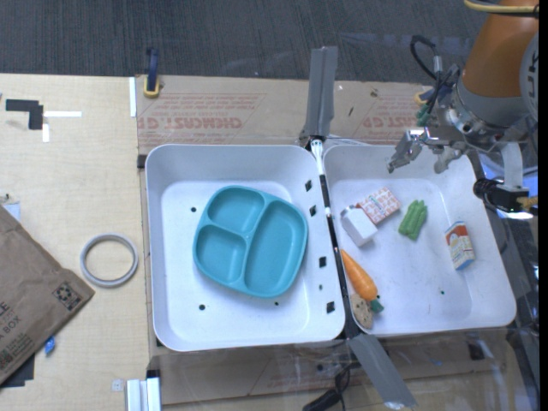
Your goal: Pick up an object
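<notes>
Nearest, right bin (479,311): carrot (358,274), orange, lying along the near-left wall beside the divider, its leafy end toward the near corner; small carton (461,247), white with red, near the right wall; white block (358,227), touching or just beside a patterned pink packet (378,205); green ridged piece (413,219), right of the packet, apart from it. Left bin (163,229): teal divided plate (251,241), centred, nothing on it. Tabletop (68,169), left of the bins: tape ring (109,259); brown cardboard box (30,302) at the near-left edge. Farthest: hand (423,151), fingers spread apart and holding nothing, poised above the far edge of the right bin, well apart from every item. Step judged: approach, no object yet chosen or grasped. Next move calls for: travel inward over the right bin, descent onto one item; green piece and packet lie nearest; fingers to straddle the item before closing.
</notes>
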